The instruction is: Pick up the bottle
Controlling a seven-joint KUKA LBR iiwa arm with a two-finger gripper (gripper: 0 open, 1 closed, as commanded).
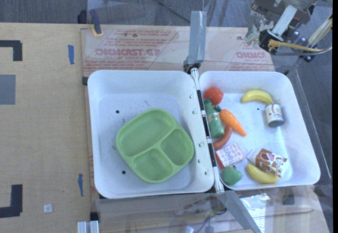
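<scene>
We see two shallow white bins side by side on the bench. The left bin (105,89) holds a single green divided plate (155,145), lying flat toward the bin's near right part, its three compartments bare.

The right bin (301,121) is crowded. Against its left wall lies the green bottle (214,120), stretched along that wall with its top end toward the far side. A red tomato (214,95) sits just beyond it, near the far left corner, and touches its upper end. A carrot (233,122) lies slantwise just to the bottle's right, and a red sausage-like piece (224,138) curves out from under the carrot toward the left wall. Nearer the front edge sits a small pink-and-white packet (230,155), and a green pepper (231,175) rests in the near left corner. One banana (257,96) lies by the far edge, a small tin (273,114) on its side just right of the middle, a second banana (261,174) by the near edge, and a red-and-white carton (270,161) rests just above that banana.

The gripper (262,30) hangs beyond the far edge of the right bin, over the bench, well apart from the bottle. We cannot tell how far its fingers stand apart, and we see nothing between them.
</scene>
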